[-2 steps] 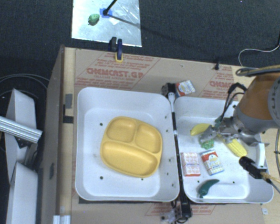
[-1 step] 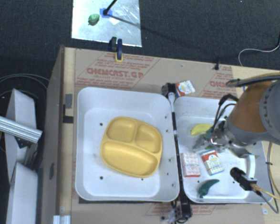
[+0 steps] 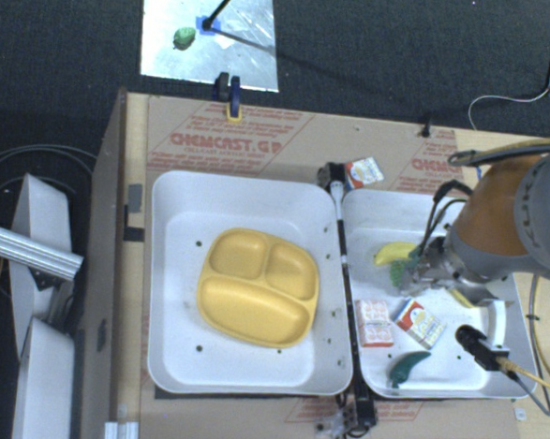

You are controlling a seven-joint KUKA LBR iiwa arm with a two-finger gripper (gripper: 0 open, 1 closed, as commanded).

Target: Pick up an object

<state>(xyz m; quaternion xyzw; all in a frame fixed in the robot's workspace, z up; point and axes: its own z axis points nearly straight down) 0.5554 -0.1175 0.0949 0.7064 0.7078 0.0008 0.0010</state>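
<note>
Dark speckled carpet (image 3: 381, 52) surrounds the cardboard-covered tabletop (image 3: 290, 135); a shiny metal sheet (image 3: 213, 33) lies at upper left (black cables (image 3: 11, 163) coil at the left edge).

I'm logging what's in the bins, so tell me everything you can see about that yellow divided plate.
The yellow plate looks like matte plastic, a rounded square with three recessed compartments: two smaller ones toward the far side and one long one toward the near side. It lies flat, right side up, turned slightly askew, near the middle of the left bin. Nothing sits in it or touches it.
</note>
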